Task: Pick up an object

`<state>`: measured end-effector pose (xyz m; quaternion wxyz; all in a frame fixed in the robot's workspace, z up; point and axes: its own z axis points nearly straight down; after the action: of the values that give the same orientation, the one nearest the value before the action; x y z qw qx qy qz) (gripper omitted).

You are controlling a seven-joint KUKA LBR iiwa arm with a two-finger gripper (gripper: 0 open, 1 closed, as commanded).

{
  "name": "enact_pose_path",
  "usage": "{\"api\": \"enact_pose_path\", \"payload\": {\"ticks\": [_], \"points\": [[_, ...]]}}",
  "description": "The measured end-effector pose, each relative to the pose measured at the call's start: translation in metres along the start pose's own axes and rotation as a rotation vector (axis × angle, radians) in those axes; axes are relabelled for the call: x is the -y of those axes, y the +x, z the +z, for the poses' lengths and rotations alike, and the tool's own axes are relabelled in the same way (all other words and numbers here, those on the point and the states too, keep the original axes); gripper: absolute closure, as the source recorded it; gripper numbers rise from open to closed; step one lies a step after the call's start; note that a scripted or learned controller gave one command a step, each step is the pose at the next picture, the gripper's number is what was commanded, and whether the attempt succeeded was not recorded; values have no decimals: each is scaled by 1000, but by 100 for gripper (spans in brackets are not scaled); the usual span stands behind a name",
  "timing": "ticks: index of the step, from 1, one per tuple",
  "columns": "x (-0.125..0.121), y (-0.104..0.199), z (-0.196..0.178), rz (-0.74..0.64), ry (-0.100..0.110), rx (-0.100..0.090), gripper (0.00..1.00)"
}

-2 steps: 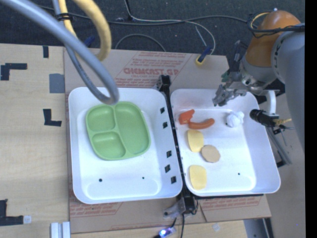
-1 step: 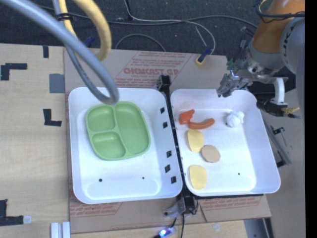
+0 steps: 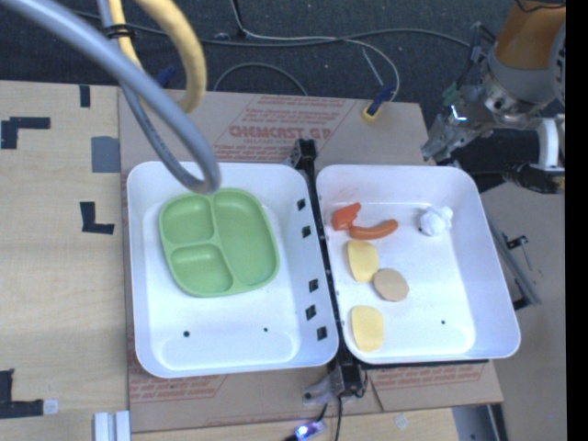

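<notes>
Taking the black hinge strip between the two bins as my marker, the green divided plate lies to its left in the left bin, and I leave it alone. Just right of the strip, in the right bin, sit my candidates: a small red piece touching the end of an orange sausage, then down the strip a yellow oval, a tan round piece just beside it, and another yellow piece nearest the front. Farther right of the strip is a small white lump, standing apart.

My pincer hangs beyond the far rim of the right bin, well right of the strip, holding nothing; I cannot tell how far it is spread.

I judge the front yellow piece the best choice, since it lies clear of its neighbours. I should come in over the rim, centre above it, and descend straight so one finger passes each side.
</notes>
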<state>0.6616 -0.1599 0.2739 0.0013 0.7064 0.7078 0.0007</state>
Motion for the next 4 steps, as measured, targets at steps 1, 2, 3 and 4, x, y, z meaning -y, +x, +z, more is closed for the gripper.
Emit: {"api": "enact_pose_path", "payload": {"ticks": [1,2,3,4], "points": [[29,45,-1,-1,5,-1,100],[64,95,8,-1,7,-1,100],[95,144,27,-1,7,-1,100],[115,197,44,-3,8,-1,100]]}}
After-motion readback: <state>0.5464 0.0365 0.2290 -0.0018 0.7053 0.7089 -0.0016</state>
